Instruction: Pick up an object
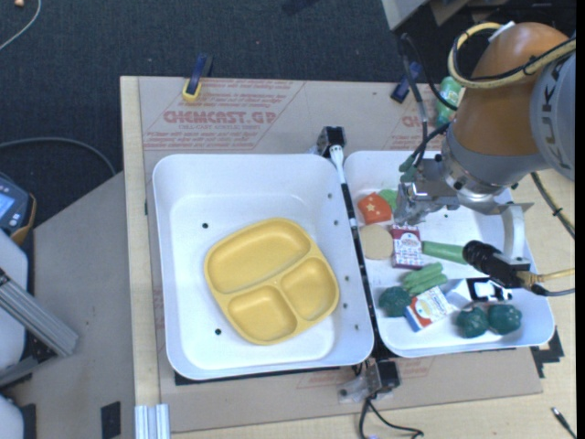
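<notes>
Pick not done yet, nothing lifted

gripper (413,199) hangs over the right bin (539,332) near the orange toy (374,209); can't tell its grip state

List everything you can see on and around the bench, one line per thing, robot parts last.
left bin: 1, white, left half of the bench
divided tray: 1, yellow, three compartments, lying in the left bin
right bin: 1, white, right half of the bench
orange-red item: 1, upper left of the right bin
dark red packet: 1, red and white, middle of the right bin
green pieces: several, green, centre and lower part of the right bin
small carton: 1, white with red and blue, lower part of the right bin
clamp: 1, blue and yellow, top edge of the bench
arm: 1, grey with an orange band, over the right bin
gripper: 1, metal, low over the right bin's upper part
</notes>
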